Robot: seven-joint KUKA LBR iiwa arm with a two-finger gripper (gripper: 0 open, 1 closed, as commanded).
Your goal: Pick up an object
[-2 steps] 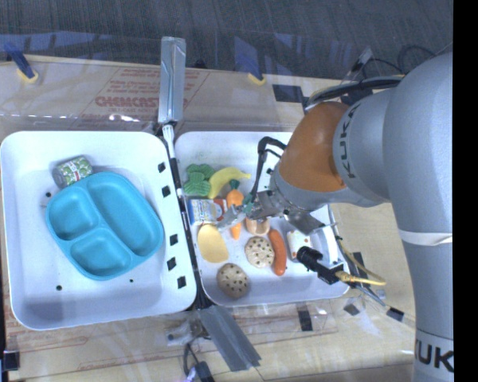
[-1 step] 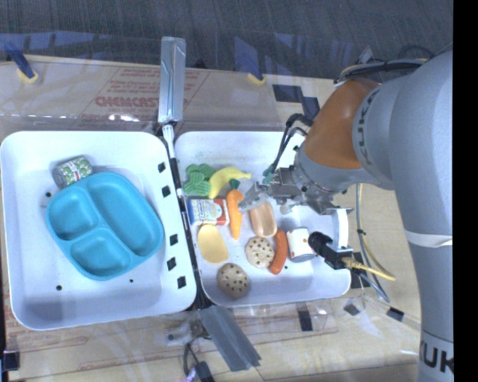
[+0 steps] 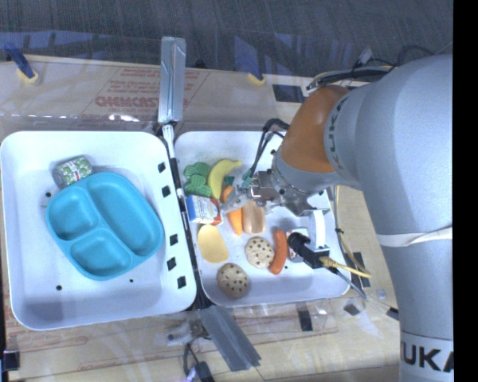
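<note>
Cookie point(image 3: 232, 279) nearest in right bin point(image 3: 319, 286), second cookie point(image 3: 260, 251), carrot point(image 3: 279, 251) beside it, jaws point(image 3: 249, 191) low over the toy pile by banana point(image 3: 220, 174), state cannot tell, blue tray point(image 3: 103, 223) in left bin point(image 3: 32, 293)

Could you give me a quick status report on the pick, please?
Claw low over right bin, among toy food. Banana and carrot beside it. Grasp unconfirmed.

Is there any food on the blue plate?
No, it's empty. The blue divided plate in the left bin shows bare compartments; the toy food lies in the right bin.
</note>
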